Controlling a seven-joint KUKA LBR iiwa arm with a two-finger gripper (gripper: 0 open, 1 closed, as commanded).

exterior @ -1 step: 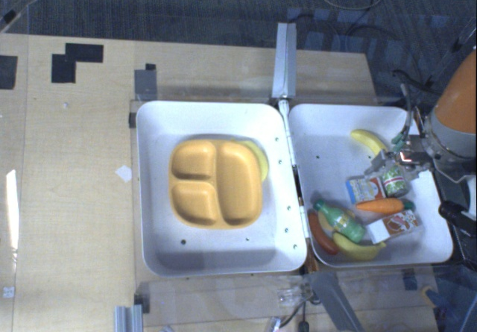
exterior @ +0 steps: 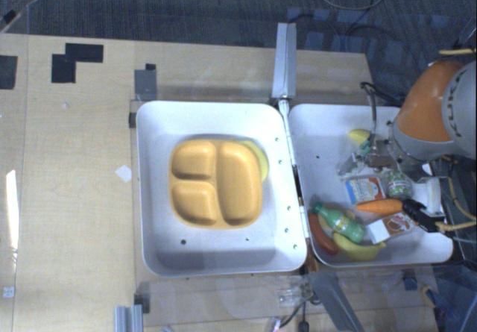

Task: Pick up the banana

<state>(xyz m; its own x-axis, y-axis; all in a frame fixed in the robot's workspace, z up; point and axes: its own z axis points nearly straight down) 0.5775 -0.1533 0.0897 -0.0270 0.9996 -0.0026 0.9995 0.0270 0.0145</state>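
Note:
The banana (exterior: 358, 250) lies curved along the front wall of the right bin (exterior: 320, 129), partly under a green bottle (exterior: 340, 223). My gripper (exterior: 370, 154) hangs over the back middle of that bin, beside a small yellow object (exterior: 360, 135), and is well apart from the banana. The grey arm with its orange band (exterior: 422, 108) comes in from the right above it.
An orange carrot (exterior: 380, 206), a blue-and-white packet (exterior: 364, 189), a small can (exterior: 399, 187), a white-and-brown box (exterior: 389, 227) and a red item (exterior: 319, 232) crowd the right bin's front half. The left bin (exterior: 156, 174) holds a yellow divided tray (exterior: 218, 181).

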